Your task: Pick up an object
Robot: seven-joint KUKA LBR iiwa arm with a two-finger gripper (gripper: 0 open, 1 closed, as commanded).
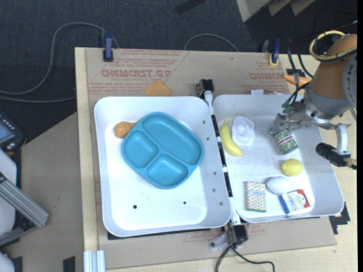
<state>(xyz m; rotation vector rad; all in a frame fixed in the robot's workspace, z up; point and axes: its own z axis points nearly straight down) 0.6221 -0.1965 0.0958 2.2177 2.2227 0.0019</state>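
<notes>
"CHEMCAST GP" is printed in red on the board (136,71) at upper left; gripper (285,128) is seen at upper right of the right bin (326,205), directly over a green-labelled packet (286,142); finger state cannot be told.

Small green-and-white packet (286,142), tilted, in the right bin's (323,205) upper part, directly under the gripper (285,127). Lemon (291,167) just below, banana (229,141) and clear cup (243,130) off to the left. Grip on the packet unclear.
</notes>
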